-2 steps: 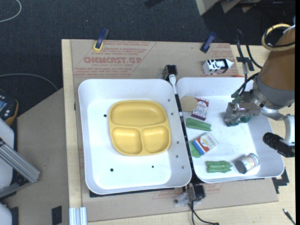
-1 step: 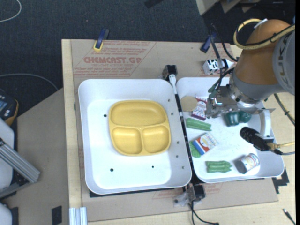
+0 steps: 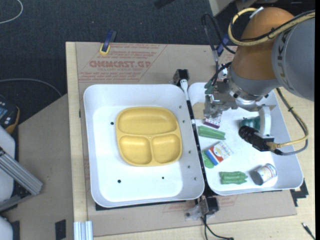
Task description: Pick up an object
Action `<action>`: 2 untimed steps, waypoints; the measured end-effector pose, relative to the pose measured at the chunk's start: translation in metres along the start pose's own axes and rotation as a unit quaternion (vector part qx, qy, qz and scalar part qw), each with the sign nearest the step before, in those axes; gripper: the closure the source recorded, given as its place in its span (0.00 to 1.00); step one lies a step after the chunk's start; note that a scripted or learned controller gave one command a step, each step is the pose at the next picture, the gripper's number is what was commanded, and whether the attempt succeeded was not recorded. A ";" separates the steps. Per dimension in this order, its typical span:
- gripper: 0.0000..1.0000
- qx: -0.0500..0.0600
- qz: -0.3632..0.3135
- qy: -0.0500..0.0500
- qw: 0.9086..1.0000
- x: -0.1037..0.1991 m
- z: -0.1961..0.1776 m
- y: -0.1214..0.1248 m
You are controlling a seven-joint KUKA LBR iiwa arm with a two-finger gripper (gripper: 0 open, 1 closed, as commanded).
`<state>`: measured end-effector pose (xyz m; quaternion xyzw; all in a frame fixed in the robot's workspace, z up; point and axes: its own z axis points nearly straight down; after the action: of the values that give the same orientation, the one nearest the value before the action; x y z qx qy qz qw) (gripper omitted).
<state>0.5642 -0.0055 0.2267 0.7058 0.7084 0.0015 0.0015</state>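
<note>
— Gripper (image 3: 214,115) low in right bin (image 3: 292,176), upper middle of frame. Clamped on anything?
— Cannot tell. Green stick (image 3: 211,132) just below, lying flat.
— Picked up yet?
— Seemingly not; lifting left.

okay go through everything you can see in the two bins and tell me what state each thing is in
Yellow divided plate: upright, flat in the left bin, compartments bare.
Green stick: lying flat in the right bin.
Red, white and blue packet: lying flat.
Green toy: lying on its side.
Small can: tipped on its side.
Gripper: low over the right bin's left part.
</note>
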 end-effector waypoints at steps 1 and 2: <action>1.00 0.000 -0.001 0.000 1.000 0.055 0.011 0.020; 1.00 0.000 0.001 0.000 1.000 0.060 -0.003 0.020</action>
<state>0.5837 0.0549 0.2293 0.7064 0.7078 0.0016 0.0015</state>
